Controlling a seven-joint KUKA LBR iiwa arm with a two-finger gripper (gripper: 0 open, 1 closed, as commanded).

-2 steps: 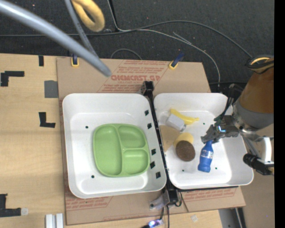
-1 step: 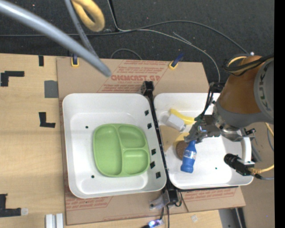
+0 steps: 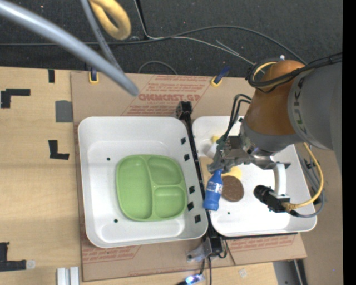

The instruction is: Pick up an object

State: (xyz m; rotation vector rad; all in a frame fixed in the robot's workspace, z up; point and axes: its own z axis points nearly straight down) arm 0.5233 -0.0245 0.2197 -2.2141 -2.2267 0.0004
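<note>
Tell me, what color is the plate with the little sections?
The divided plate is light green, seen in the camera view, lying in the left white bin.

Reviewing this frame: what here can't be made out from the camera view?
- Gripper: the wrist covers it from above, so open or shut and any hold on the blue bottle cannot be judged.
- Right bin: the arm hides much of its floor.
- Yellow object and brown disc: partly hidden; identity unclear.
- Top-edge yellow item: cut off by frame.
</note>
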